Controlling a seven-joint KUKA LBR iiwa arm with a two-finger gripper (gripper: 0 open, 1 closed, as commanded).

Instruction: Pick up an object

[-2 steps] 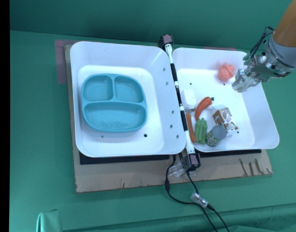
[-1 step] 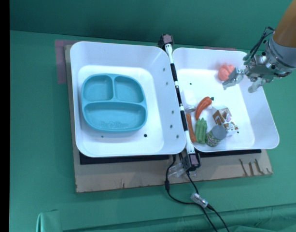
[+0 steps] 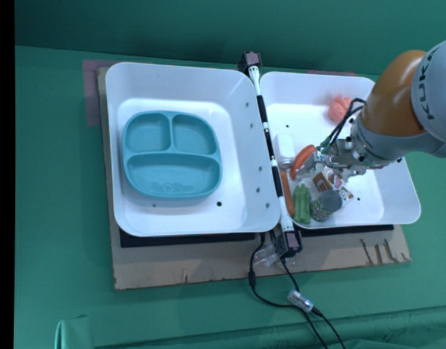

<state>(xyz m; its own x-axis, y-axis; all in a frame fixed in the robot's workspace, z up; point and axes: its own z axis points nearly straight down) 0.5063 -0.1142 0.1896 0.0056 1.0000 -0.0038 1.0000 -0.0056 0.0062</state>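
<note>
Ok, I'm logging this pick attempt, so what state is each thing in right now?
Teal divided plate: upright, flat in the left bin.
Gripper: low over the right bin.
Orange sausage-shaped piece: at the jaws, grip unclear.
Can: on its side.
Green vegetable toy: lying flat.

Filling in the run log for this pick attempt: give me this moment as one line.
arm: over right bin | gripper: low among items near carrot | grasp: unconfirmed | teal plate: left bin
</note>
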